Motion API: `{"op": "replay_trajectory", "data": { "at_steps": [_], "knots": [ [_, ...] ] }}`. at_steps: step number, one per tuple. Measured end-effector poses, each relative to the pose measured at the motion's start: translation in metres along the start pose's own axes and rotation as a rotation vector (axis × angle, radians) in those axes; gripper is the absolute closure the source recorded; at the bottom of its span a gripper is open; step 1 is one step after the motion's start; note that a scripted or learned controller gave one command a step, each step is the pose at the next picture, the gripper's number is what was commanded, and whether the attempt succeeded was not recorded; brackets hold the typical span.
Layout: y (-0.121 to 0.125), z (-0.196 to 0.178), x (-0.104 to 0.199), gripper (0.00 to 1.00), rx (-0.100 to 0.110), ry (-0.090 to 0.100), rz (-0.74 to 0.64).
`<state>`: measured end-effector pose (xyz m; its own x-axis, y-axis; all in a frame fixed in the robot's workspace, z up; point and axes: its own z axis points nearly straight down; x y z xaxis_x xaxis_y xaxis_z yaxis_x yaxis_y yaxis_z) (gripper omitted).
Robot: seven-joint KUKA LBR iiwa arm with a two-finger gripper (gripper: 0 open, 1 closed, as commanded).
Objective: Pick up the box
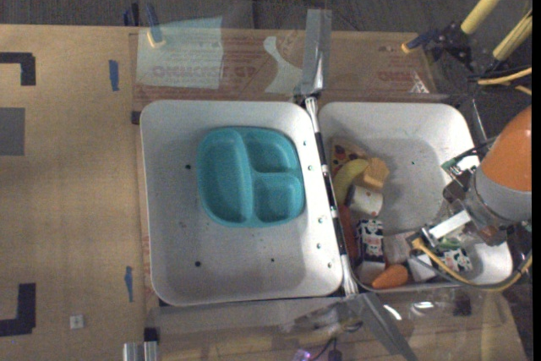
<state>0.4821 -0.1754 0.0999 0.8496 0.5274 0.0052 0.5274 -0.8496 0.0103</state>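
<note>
Several small items were crowded along the right bin's (423,118) left wall, the box (369,237), cow-printed, among them. It was judged light, stiff cardboard, best pinched across its narrow sides. The gripper's (441,252) state could not be told.

The arm (507,173) reaches in from the right, claw (439,254) angled low.
</note>
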Motion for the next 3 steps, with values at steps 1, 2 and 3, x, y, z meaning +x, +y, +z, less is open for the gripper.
{"op": "replay_trajectory", "data": {
  "at_steps": [1, 2, 3],
  "knots": [
    [0.027, -0.108, -0.008, 1.00, 0.012, -0.009, 0.325],
    [0.087, -0.135, 0.057, 1.00, 0.012, -0.009, 0.330],
    [0.087, -0.135, 0.057, 0.00, 0.012, -0.009, 0.330]
  ]
}}
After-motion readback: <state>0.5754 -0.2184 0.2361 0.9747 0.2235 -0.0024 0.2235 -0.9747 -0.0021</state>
